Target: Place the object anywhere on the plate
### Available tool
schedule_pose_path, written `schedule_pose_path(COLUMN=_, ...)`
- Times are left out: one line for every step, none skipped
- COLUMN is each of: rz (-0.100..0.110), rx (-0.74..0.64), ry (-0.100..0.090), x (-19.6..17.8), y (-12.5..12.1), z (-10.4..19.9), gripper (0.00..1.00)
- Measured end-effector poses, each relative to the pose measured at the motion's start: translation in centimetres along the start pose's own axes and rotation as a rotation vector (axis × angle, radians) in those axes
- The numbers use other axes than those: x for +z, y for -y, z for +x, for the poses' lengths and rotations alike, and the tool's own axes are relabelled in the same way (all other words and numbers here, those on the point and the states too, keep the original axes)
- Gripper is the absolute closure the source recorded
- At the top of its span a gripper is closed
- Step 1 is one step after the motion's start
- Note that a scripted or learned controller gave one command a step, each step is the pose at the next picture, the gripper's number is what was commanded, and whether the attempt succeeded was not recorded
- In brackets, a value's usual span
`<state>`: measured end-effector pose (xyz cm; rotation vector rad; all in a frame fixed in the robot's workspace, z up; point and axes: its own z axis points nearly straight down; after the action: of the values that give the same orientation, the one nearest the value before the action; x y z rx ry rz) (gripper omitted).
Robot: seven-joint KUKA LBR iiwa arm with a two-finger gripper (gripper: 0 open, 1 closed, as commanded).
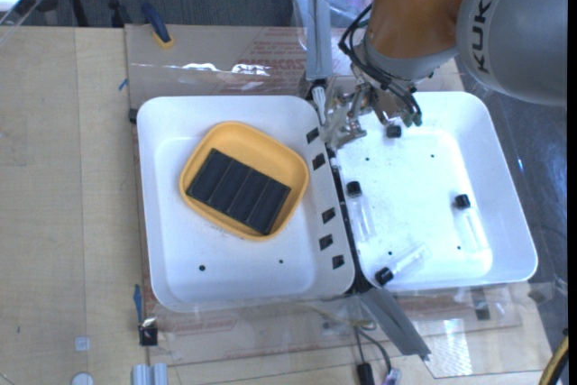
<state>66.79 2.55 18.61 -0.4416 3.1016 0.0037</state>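
Wooden bench (63, 194), two white bins (162, 275), yellow plate (203, 160)

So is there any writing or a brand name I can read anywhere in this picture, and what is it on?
"KUKA": black letters running down the grey arm, at the upper right.
Reddish print on the clear sheet behind the left bin: too blurred to read.
Nothing readable on the yellow plate, the dark ridged block lying on it, or the clear tubes in the right bin.

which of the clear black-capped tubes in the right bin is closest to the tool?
The tube along the right bin's left wall, cap toward the tool. The tubes at the front edge and on the right side lie farther away.
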Motion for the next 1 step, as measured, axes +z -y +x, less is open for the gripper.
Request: schedule_pose_path(rz=-0.001, rx=-0.270, ry=0.001, x=-0.02, y=-1.82, z=-0.54, gripper=1.00)
